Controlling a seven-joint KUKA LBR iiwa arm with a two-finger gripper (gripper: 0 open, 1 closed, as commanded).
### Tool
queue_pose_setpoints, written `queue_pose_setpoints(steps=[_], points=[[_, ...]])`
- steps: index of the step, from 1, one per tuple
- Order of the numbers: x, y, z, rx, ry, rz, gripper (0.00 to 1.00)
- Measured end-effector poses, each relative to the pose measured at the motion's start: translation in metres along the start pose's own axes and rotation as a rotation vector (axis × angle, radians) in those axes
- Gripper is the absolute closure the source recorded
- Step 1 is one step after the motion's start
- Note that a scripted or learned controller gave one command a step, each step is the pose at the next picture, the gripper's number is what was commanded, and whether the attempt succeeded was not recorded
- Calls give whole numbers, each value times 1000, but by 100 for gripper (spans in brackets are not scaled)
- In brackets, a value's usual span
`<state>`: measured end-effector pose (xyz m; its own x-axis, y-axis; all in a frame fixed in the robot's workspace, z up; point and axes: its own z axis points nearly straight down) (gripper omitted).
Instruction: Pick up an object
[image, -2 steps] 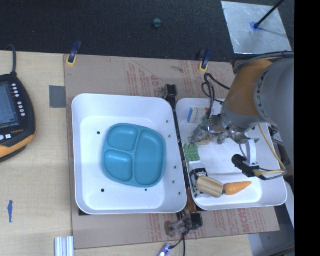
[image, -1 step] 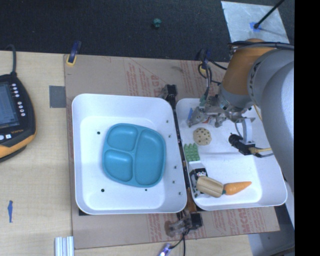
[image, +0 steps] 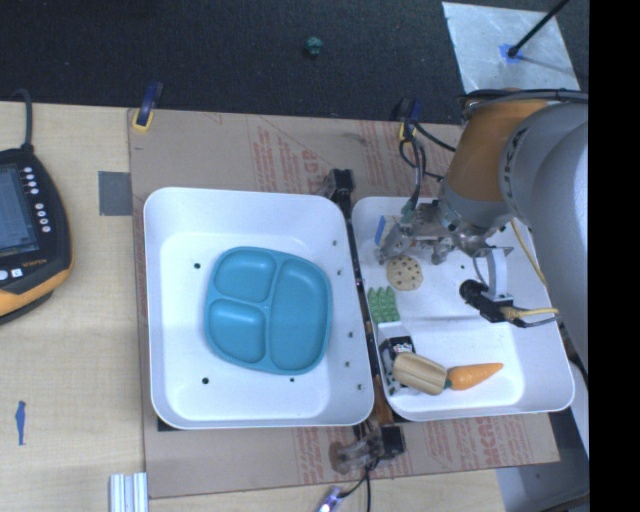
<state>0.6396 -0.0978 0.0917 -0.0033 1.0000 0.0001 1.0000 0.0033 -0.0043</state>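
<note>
Tan dotted disc (image: 404, 271), cookie-like, lay flat in the right bin (image: 540, 402), in its upper-left part, a bit right of frame centre. Took it as the likely pick, since the tool (image: 418, 243) hung just beside it at its upper right. Could not tell if the tool was apart or together, as the metal parts were too cluttered at this slant; nothing seen clamped in it. Grey arm (image: 490, 160) with orange band came in from the upper right. Other things in the same bin: green ridged piece (image: 382, 303) just below the disc, small blue piece (image: 380, 232) by the upper-left wall, wooden cylinder (image: 418, 373) and orange carrot (image: 474, 375) touching end to end near the lower edge. Left bin (image: 170, 400) held a blue divided plate (image: 268, 308), mid-frame. Handling, judged: disc looked light, stiff and thin, so little edge to catch; best taken across its rim from straight above, on opposite sides. Risk: it slides on the smooth white plastic or tips up, and the green piece close below could get nudged. Grasp not yet made.
</note>
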Motion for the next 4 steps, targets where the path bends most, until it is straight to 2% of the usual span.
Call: queue_pose_setpoints(steps=[1, 2, 3, 4], points=[[0, 1, -11, 0, 0, -3, 100], [0, 1, -11, 0, 0, -3, 0], [-24, 17, 0, -3, 0, 2, 0], [-3, -42, 0, 1, -1, 0, 0]])
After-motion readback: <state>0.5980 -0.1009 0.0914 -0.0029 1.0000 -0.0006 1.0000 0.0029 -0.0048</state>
